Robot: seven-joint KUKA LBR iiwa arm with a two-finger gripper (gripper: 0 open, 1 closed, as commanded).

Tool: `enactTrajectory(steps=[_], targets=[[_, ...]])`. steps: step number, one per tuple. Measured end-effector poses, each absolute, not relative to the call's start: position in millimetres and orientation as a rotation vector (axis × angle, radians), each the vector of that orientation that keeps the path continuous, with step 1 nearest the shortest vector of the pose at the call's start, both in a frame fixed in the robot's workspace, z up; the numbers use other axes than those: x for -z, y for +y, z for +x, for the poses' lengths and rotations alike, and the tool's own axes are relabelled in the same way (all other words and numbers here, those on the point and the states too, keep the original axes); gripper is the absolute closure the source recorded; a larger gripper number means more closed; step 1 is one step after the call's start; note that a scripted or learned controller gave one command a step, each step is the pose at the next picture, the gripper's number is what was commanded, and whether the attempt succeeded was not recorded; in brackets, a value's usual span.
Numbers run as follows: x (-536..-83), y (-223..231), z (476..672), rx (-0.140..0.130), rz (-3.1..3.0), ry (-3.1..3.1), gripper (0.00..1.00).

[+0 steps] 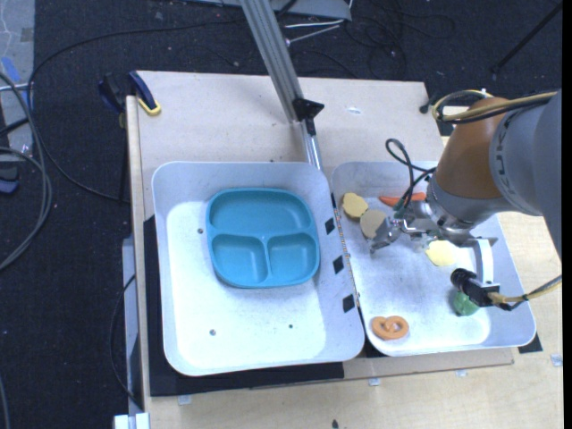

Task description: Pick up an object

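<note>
In the right bin point(420, 324), we see the gripper point(386, 237) low near the centre; we cannot tell how it is set. At its 11 o'clock lie a yellow piece point(355, 206) and a tan piece point(372, 223), just beside it. An orange ring point(390, 328) sits at 6, a green piece point(465, 305) at 4. The left bin point(179, 329) holds a blue tray point(264, 238). No writing is legible.
</note>
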State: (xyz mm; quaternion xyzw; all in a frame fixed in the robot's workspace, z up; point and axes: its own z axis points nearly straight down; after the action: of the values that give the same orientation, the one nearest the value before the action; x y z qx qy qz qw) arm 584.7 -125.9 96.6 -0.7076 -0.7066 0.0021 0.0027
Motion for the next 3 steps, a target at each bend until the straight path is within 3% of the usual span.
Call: enactTrajectory(steps=[1,3], targets=[[-110.9,-126.0,586.9,0.0,-2.224,-2.219,1.0],[-235.5,-136.3,597.7,0.006,-2.224,-2.228,1.0]])
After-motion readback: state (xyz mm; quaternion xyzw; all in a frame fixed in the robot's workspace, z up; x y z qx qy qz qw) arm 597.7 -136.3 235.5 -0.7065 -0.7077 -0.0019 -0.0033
